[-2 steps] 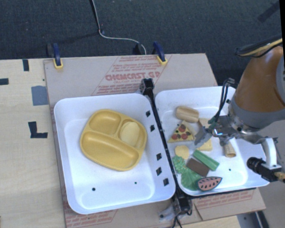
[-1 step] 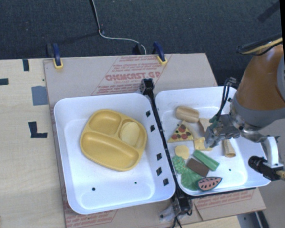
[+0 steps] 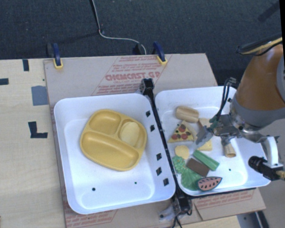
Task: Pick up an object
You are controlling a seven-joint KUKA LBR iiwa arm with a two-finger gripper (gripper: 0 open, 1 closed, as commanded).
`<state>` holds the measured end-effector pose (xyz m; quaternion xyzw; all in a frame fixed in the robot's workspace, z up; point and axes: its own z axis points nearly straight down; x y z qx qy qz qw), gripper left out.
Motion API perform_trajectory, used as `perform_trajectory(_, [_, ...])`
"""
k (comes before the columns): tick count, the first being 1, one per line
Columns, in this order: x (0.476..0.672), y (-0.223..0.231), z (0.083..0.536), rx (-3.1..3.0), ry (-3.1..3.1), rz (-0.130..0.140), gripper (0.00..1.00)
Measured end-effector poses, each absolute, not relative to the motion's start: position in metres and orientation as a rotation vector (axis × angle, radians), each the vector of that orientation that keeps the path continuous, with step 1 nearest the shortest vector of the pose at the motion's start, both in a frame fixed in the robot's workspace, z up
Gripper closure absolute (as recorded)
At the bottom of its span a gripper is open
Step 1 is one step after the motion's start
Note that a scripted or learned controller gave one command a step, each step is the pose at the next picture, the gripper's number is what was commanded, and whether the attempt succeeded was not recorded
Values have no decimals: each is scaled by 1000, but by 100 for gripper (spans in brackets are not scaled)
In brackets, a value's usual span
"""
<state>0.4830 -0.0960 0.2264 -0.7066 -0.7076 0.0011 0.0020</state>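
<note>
White plastic: we count two bins. The left bin (image 3: 69, 157) bears one yellow divided plate (image 3: 113, 139). The right bin (image 3: 237, 176) holds the toy food: one bread roll (image 3: 187, 113), one pizza slice (image 3: 182, 132), one watermelon slice (image 3: 209, 183), among others. The gripper (image 3: 209, 133) hangs above them; whether it grips we cannot tell.

On my feed the arm (image 3: 263, 83) is a fat rounded body with an orange band above a grey wrist section. A thin black cable (image 3: 225, 101) loops along it. The claw (image 3: 209, 130) is dull grey metal, small and angular.
</note>
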Motion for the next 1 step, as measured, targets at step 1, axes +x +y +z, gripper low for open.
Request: perform_trajectory(1, [482,-109,168,-2219,-2216,7,0])
